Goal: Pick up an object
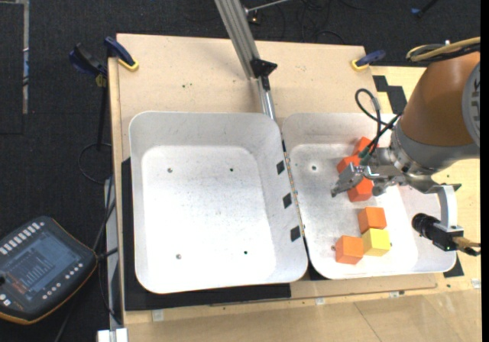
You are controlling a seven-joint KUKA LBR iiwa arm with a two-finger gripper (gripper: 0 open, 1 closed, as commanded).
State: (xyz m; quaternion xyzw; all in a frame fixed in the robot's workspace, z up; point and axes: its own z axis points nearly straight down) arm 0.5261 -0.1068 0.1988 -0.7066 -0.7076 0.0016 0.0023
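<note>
The left bin point(202, 203) sits beside the right bin point(321, 253), where the gripper point(353, 184) is clamped on an orange-red block point(361, 191) mid-bin. Toward that bin's front edge sit an orange block point(349, 250), another orange block point(373, 219) and a yellow block point(377, 242), bunched together.

My one camera fixed high above bench point(229, 58), looking down at slant. Both white bins point(145, 180) fill middle of frame, dark floor along top and left. Arm point(443, 104) enters from right edge. Moderate distance.
</note>
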